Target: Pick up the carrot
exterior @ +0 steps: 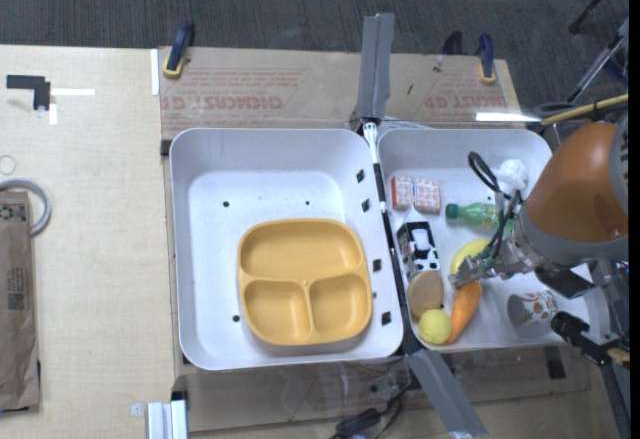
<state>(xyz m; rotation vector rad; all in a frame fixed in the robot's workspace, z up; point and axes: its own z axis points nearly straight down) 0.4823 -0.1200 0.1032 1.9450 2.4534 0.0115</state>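
Camera view: carrot lies slanted, narrow tip toward the near edge

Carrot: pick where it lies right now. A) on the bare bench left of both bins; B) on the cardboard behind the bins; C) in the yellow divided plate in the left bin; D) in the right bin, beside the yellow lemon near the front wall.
D: the carrot lies slanted on the right bin floor, its lower tip against the lemon, with the gripper just above its upper end.
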